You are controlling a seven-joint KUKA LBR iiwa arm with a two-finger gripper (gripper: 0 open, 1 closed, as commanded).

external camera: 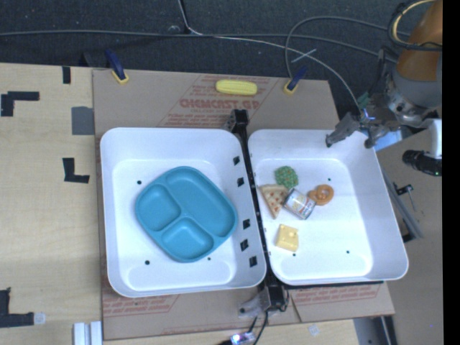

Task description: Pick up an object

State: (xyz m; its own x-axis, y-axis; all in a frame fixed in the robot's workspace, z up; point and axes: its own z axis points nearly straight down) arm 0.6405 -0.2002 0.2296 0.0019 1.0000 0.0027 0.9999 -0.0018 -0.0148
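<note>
White left bin (pixel 115 192): blue three-compartment tray (pixel 185 213) lying flat. White right bin (pixel 374 214): small items clustered near its left side, namely pizza-slice piece (pixel 272 198), yellow cheese block (pixel 287 237), green broccoli (pixel 286 176), small can (pixel 300 205), pretzel (pixel 321 195). Gripper (pixel 354 132): above the right bin's far right corner, fingers spread, nothing between them.

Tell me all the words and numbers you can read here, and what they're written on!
"CHEMCAST" is my best reading of the red print on the cardboard sheet behind the bins; it is blurred, and the smaller red line beside it is unreadable.
More red print on the cardboard below the bins: too faint to read.
Label on the small can in the right bin: too small to read.
Blue divided plate: no writing.
</note>
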